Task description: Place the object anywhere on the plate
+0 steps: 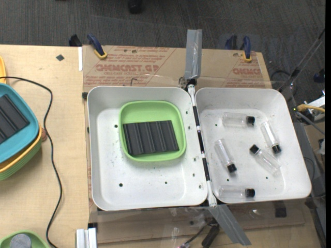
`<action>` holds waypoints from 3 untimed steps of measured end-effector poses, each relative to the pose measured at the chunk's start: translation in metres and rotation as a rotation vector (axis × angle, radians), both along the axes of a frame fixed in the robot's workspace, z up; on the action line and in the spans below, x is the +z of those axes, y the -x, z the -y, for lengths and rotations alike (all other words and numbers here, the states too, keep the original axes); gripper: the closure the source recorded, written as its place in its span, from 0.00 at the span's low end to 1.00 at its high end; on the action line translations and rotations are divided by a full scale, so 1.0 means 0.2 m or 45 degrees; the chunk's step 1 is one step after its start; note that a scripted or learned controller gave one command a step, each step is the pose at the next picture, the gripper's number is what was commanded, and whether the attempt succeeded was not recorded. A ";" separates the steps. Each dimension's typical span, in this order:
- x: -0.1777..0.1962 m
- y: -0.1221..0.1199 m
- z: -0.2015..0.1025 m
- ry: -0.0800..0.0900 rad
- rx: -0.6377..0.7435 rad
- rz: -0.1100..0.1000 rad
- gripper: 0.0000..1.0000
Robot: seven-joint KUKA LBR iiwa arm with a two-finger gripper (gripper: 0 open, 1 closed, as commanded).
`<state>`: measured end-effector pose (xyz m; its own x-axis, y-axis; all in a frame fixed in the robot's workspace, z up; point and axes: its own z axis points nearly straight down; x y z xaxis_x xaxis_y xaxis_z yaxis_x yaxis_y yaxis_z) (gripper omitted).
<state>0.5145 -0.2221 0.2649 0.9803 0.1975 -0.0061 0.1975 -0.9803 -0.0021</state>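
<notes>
A light green square plate (152, 132) sits in the back half of the left white bin (103, 185). A dark grey ribbed pad (152, 138) lies across the plate's middle. The right white bin (292, 187) holds several clear plastic vials with black caps, all lying on their sides. One vial (237, 121) lies near the back, one (269, 136) at the right, one (224, 155) in the middle, one (265, 160) beside it, and one (235, 192) along the front wall.
Both bins rest on brown cardboard (134, 66) held by blue and yellow clamps (96, 46). On the wooden bench to the left stand stacked teal and green dishes (15, 133), with a black cable (51, 154) running past them. Cables and hardware crowd the right edge (310, 110).
</notes>
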 end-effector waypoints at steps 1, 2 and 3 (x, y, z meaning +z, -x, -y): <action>0.12 0.09 0.00 0.001 -0.001 0.003 0.00; -0.01 0.10 0.00 0.000 0.000 0.001 0.00; 0.00 0.18 0.00 -0.001 -0.001 0.001 0.00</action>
<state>0.4778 -0.2223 0.2658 0.9804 0.1969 -0.0050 0.1969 -0.9804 -0.0024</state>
